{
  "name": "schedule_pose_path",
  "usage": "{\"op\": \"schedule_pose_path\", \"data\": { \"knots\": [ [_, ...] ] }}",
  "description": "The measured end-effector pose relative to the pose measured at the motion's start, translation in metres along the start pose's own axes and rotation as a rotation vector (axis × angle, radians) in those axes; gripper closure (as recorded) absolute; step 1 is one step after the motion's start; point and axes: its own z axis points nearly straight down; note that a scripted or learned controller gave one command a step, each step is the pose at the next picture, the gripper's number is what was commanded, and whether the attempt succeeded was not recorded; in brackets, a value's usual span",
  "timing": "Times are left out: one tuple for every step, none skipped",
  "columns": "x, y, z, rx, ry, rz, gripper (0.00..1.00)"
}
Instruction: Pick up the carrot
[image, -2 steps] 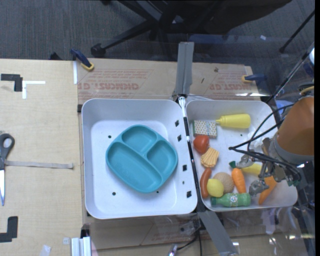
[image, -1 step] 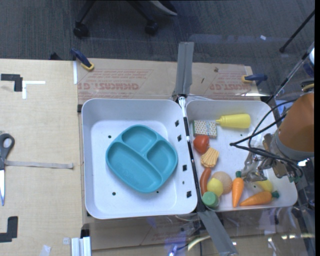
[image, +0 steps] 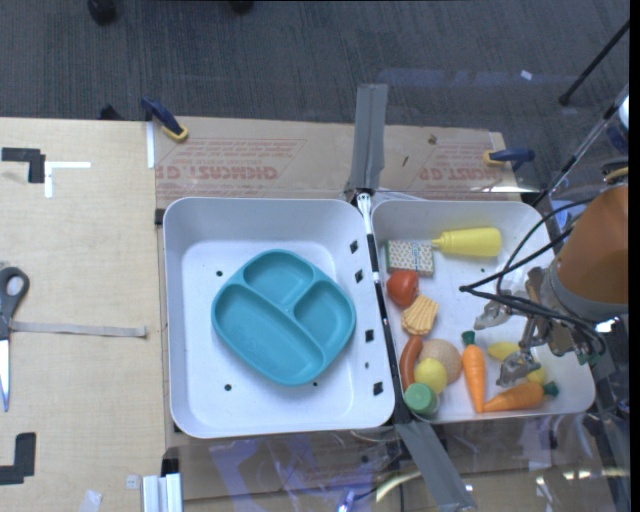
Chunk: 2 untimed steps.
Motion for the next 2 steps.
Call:
{"op": "schedule_pose_path", "data": {
  "knots": [
    [0.011,0.043,0.012,-0.007,0.019,0.033,0.0],
    [0.007,0.043,0.002,-0.004,0.012,0.031,1.0]
  ]
}}
